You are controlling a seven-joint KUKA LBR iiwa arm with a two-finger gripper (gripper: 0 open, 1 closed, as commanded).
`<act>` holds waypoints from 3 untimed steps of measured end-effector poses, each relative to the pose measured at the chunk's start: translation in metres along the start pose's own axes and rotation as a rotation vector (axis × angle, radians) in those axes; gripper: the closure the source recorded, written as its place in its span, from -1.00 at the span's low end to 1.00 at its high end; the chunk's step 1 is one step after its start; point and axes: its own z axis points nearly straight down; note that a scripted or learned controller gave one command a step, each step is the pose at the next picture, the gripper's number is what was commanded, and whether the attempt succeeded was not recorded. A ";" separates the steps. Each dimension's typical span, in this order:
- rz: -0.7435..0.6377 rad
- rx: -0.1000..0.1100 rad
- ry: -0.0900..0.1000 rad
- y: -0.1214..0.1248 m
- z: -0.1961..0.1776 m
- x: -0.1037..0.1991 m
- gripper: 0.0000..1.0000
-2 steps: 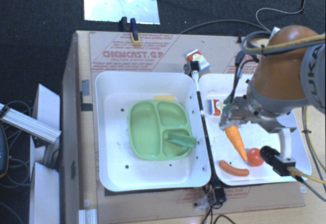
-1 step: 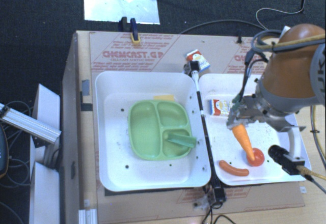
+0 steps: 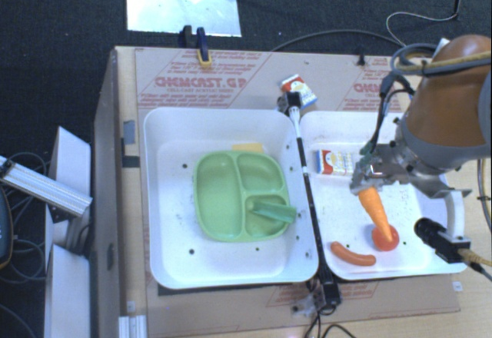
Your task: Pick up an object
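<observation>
A long orange plastic carrot (image 3: 374,210) lies slanted in the right white bin (image 3: 338,123), its narrow top under the gripper (image 3: 369,183); whether the claw grips it I cannot tell. Near it lie a red ball (image 3: 385,237), an orange sausage (image 3: 353,254) and a small carton (image 3: 336,161). The left white bin (image 3: 173,129) holds a green divided plate (image 3: 227,190).
</observation>
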 end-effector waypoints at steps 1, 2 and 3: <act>-0.002 -0.001 0.000 0.000 0.002 0.010 1.00; -0.003 -0.001 0.000 0.000 0.001 0.018 1.00; 0.001 0.000 -0.001 0.019 0.010 -0.012 1.00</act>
